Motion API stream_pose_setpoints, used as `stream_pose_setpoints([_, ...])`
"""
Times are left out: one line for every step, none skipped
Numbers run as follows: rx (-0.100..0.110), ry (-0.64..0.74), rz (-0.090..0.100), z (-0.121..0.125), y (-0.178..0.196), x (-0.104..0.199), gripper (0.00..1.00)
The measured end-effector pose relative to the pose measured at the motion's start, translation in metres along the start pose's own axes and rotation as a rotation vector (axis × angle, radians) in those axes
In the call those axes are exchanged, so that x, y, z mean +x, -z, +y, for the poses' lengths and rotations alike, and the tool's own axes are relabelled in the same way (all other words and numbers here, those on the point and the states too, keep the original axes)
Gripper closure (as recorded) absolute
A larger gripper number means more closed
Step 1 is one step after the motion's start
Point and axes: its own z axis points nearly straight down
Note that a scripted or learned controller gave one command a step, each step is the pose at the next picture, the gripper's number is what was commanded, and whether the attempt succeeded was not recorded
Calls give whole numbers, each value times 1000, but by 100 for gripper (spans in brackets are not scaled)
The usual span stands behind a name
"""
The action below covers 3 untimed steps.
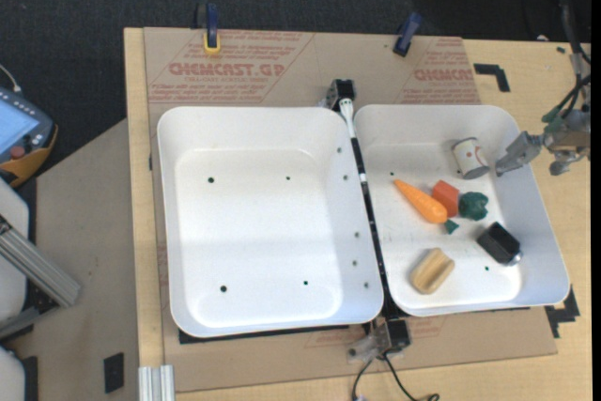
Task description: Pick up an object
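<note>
The gripper [488, 166] reaches in from the right over the right bin [526, 291], its grey finger [512, 155] slanting down toward a small white cup [466, 153] near the bin's back wall. One finger is plain to see; the other is not, so how wide the jaws stand cannot be told, and nothing can be seen held between them.

The things to pick lie in a loose cluster in the right bin: a carrot [419, 200], a red block [445, 196] touching its far end, a green piece [472, 204] just beside that, a black block [499, 244] nearer the front right, and a tan roll [431, 270] at the front. The left bin [178, 230] sits alongside.

To do this well, the arm should probably settle on the cup, since it is nearest and stands apart from the cluster, centre the jaws on it and come straight down. The carrot, red block and green piece crowd each other, so a grasp there risks nudging a neighbour.

The arm is cut off at the frame's right edge, the cup's shape is hard to make out, and the green piece's form is unclear
</note>
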Motion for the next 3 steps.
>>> stream_pose_setpoints([5,6,3,34,-63,54,0])
stream_pose_setpoints([13,0,5,-6,-148,82,0])
stream_pose_setpoints([-2,-2,-1,-2,-132,79,100])
